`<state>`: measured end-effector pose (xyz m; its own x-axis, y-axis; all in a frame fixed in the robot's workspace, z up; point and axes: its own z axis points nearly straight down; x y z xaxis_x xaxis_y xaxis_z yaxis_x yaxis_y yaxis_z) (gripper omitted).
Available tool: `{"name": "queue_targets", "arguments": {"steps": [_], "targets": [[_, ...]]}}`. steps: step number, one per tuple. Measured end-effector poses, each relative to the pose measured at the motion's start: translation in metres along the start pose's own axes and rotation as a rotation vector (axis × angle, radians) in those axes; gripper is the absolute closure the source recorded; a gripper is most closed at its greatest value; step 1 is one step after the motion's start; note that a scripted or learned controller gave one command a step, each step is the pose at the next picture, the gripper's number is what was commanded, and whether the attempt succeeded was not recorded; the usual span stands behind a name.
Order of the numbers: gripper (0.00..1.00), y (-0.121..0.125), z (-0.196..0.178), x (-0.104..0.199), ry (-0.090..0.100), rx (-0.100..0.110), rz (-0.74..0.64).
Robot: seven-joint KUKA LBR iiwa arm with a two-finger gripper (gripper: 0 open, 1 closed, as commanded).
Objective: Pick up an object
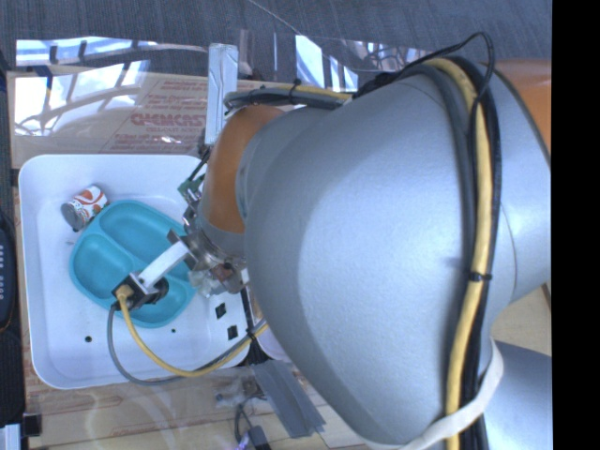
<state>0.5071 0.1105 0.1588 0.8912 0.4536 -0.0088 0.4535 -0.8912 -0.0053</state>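
A pale tabletop (112,406) carries a white bin (42,326). Over the bin's right side the pincer (208,270) hangs just beside a blue divided dish (108,247). Whether it is open or closed cannot be told, and nothing is seen held in it. The dish is judged light, stiff and slippery, best taken by its raised rim. A small can (84,204), lying just beside the dish's upper-left edge, is judged light and rigid but apt to roll.

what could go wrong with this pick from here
The gripper is at the right rim of the blue divided dish in the white bin; a wide, shallow rim could slip out. The small can lies right beside the dish, so a pushed dish may roll it.
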Motion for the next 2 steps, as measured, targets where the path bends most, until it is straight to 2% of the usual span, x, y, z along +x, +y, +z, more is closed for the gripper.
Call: {"name": "queue_targets", "arguments": {"steps": [1,2], "targets": [[1.0,-0.043,-0.004,0.038,0.005,-0.003,-0.165],[1.0,-0.063,0.0,0.094,0.005,-0.004,-0.058]]}}
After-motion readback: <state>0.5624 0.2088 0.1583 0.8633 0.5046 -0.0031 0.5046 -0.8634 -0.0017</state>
